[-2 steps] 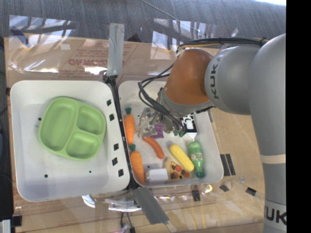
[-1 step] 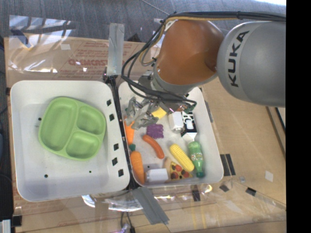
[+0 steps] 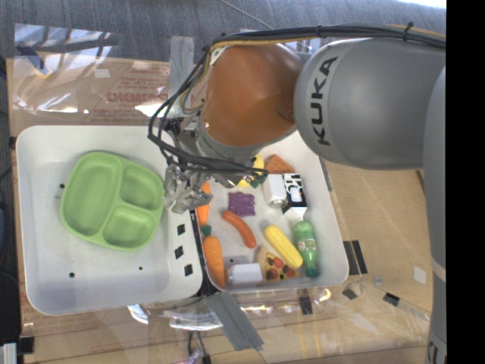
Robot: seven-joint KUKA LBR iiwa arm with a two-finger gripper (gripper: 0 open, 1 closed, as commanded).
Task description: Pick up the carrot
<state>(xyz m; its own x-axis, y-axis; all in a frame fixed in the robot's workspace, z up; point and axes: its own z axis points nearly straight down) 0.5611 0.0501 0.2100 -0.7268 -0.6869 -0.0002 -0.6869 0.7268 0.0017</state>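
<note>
The carrot is orange with a small green top. It lies along the left wall of the right bin, near the front, pointing toward the front edge. My gripper hangs over the rim where the two bins meet, up and to the left of the carrot and apart from it. The big orange-banded wrist covers the back of the right bin and hides part of the gripper. A small orange piece shows just right of the gripper, and what it is I cannot tell.
The right bin also holds a red sausage, purple grapes, corn, a green bottle, a white carton, a pizza slice and a white block. A green divided plate sits in the left bin.
</note>
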